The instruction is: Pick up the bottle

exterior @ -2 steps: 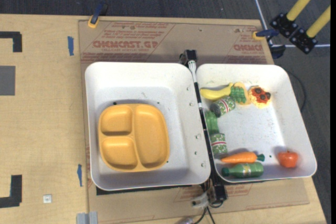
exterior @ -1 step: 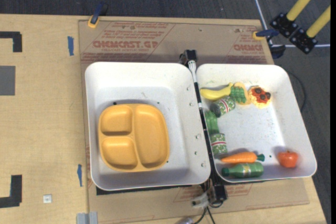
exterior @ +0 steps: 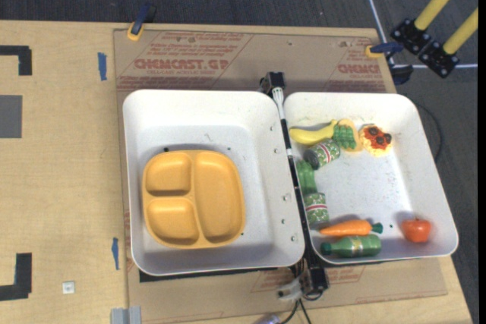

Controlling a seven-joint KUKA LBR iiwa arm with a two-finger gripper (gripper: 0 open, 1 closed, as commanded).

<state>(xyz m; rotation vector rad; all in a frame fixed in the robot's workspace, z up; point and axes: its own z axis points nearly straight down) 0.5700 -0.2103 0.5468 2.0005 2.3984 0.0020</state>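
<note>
1. Fingers. Whether my fingers are spread, pressed together or pinching anything cannot be told.

2. Right bin (exterior: 425,155). This bin lies on the side from which I reach in.
- The bottle (exterior: 351,245) is green with a banded label. It lies on its side along the bin's near wall, in the near left part of the floor.
- A carrot (exterior: 348,228) lies just behind the bottle and parallel to it. The two appear to touch, but the contact line is hard to make out.
- A tomato (exterior: 416,229) sits to the right of the carrot, apart from it.
- A second green bottle (exterior: 309,190) lies along the left wall and points toward the carrot. Its lower end merges with a labelled part, so its outline is unclear.
- At the far wall, a banana (exterior: 311,134) lies over a small labelled can (exterior: 325,154). A knobbly green item (exterior: 345,136) and a round orange item (exterior: 376,137) sit beside them. Both are too small to identify.

3. Left bin (exterior: 152,117). It holds a yellow divided plate (exterior: 194,197) with three compartments.

4. Surroundings. Both bins rest on a cardboard sheet (exterior: 228,57). A black clip (exterior: 273,81) joins the bins at the far edge. The fitting at their near edge is partly cut off by the frame.
</note>
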